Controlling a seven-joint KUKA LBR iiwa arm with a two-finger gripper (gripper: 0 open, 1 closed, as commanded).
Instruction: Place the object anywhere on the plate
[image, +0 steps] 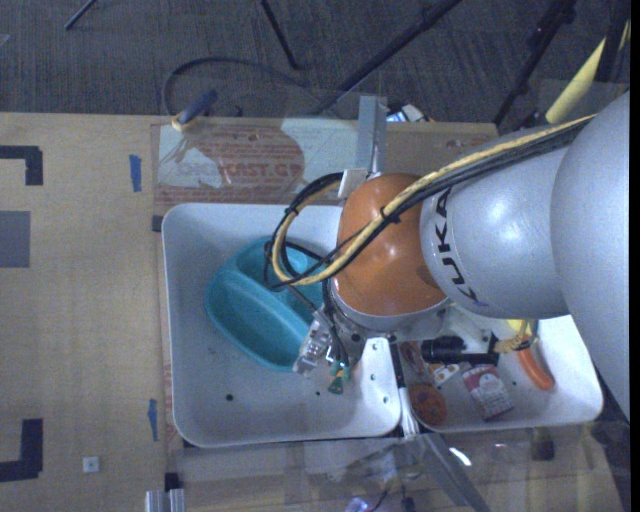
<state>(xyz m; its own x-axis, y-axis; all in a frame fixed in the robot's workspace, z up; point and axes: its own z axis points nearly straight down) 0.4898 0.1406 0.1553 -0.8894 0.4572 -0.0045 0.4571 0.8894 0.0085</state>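
While the arm (480, 240) hangs over the left bin (190, 300), jaws' state unclear, teal plate (250, 315) beside.

The grey arm (560, 220) enters from the right and fills much of the view's right half, its thick final link bearing dark lettering. Above the wrist sits the rounded orange band (385, 250), seen nearly end-on from above. Black and yellow cables (300, 235) run along the link and loop off the band's left side. Below the band, the gripper (322, 352) points downward and leftward; its metallic tip is visible, its finger state indiscernible.
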